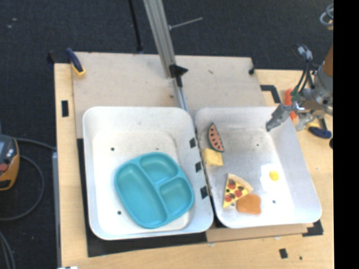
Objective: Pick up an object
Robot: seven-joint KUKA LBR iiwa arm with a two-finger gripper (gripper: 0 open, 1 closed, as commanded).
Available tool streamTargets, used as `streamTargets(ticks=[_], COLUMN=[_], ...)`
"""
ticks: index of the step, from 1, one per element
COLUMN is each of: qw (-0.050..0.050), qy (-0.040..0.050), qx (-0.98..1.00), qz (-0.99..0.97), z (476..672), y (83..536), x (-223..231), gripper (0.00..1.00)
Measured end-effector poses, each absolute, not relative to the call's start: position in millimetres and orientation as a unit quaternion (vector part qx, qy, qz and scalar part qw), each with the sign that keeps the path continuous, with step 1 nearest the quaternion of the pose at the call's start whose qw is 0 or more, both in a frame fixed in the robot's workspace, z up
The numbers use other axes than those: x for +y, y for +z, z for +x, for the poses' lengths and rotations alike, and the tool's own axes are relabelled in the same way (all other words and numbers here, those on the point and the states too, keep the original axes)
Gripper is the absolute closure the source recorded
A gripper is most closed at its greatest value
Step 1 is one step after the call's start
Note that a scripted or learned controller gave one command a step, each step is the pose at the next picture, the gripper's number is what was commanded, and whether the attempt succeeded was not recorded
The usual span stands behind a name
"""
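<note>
Two shallow white plastic bins are seen side by side on the bench; the left bin [98, 128] holds one turquoise plastic tray with three compartments [154, 190], lying toward its front; the right bin [300, 172] holds five toy foods, counted thus: one red watermelon slice with a green rind [215, 137] near the left wall, one pale yellow cheese-like chunk [213, 158] just below it, one pizza wedge with red dots [235, 189], one orange rounded piece [249, 205] touching the wedge's lower right, and one white fried egg with a yellow yolk [271, 177] to the right. The bins rest on a tan board [123, 83] over dark carpet [56, 15]; one slanted aluminium post [160, 29] rises behind. The grey two-finger gripper [279, 118] is seen over the right bin's upper right rim, nothing between its fingers, its opening not discernible; bare floor lies open in that bin's middle and back.
</note>
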State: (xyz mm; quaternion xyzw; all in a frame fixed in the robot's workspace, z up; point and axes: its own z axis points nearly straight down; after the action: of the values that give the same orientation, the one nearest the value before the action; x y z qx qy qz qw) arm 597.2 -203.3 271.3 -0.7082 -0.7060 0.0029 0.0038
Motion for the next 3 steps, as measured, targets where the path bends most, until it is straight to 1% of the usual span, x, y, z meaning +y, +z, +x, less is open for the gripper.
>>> streamTargets(ticks=[1,2,3], qw=[-0.001,0.000,0.001], qy=[-0.0004,0.0011,0.0016], qx=[-0.707,-0.708,-0.707], qz=[-0.708,-0.706,-0.707], z=[599.2,602.9,593.7], y=[277.9,223.6,169.5], x=[-202.9,-195.0,-201.8], gripper=[0.00,0.00,0.00])
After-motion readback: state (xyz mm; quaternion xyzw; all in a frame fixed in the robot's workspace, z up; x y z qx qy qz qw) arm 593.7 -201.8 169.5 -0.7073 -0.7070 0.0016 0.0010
